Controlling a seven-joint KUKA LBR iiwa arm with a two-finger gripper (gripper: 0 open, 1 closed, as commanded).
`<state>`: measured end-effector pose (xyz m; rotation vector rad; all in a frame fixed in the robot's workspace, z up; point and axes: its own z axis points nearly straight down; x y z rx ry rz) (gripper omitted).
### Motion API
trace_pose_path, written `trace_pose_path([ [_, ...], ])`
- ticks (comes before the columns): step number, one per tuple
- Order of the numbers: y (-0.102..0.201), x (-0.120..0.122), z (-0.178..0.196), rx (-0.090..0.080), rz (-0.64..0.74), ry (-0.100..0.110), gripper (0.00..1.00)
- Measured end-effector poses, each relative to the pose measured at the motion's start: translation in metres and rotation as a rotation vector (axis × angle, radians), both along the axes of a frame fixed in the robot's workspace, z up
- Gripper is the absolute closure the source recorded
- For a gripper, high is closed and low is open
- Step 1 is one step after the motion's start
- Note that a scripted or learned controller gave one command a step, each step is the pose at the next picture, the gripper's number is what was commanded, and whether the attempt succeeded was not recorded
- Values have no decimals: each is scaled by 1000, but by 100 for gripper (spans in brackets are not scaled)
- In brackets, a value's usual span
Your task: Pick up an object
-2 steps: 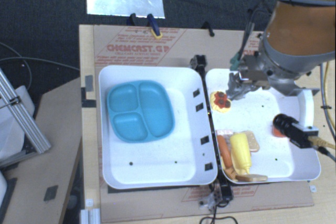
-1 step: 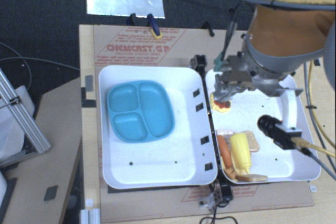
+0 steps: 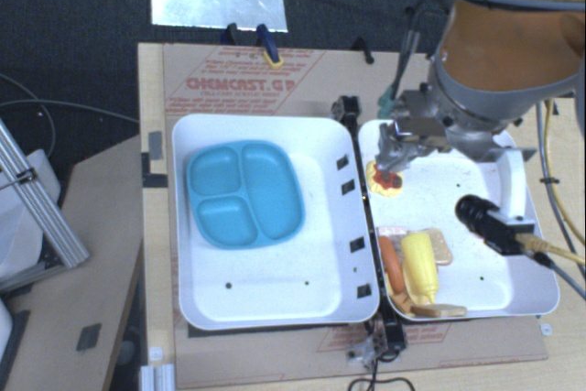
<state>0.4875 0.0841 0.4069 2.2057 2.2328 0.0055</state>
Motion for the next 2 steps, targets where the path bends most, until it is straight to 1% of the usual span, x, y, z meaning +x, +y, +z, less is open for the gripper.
trace_pose_path([
  [2, 0, 1, 21, 0, 14, -4, 100],
])
